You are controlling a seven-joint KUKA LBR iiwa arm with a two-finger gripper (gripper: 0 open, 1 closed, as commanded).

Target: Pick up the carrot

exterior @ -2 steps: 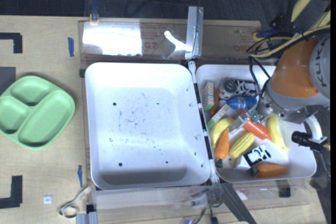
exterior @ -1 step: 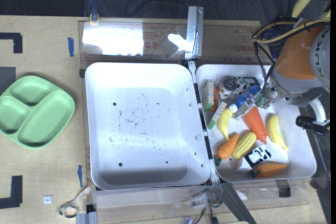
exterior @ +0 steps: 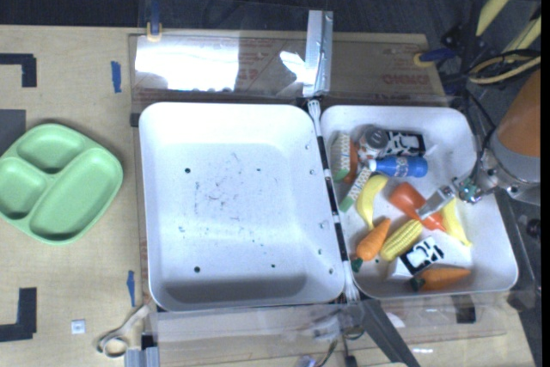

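A wooden surface [exterior: 69, 56] seen from above carries two shallow white bins side by side. The left bin [exterior: 163, 133] shows only small dark specks on its floor. The right bin [exterior: 494, 249] holds a jumble of toy food and small packages. The carrot [exterior: 440, 277], orange with a dark green tip, lies flat along the near edge of the right bin, just in front of a small black-and-white box [exterior: 424, 253]. Beside that box rests a yellow corn cob [exterior: 401, 239], touching a second orange vegetable [exterior: 373, 239] on its left. A yellow banana [exterior: 370, 195] lies further toward the middle, with a blue-and-white bottle [exterior: 400, 167] above it. The grey arm reaches in from the right, its orange band at the frame edge, and its gripper [exterior: 443, 200] hangs low over the middle of the right bin, above an orange-red piece [exterior: 406, 198] and well apart from the carrot. Whether the jaws are spread or closed cannot be told. A green divided plate [exterior: 56, 182] sits on the surface, left of the bins.
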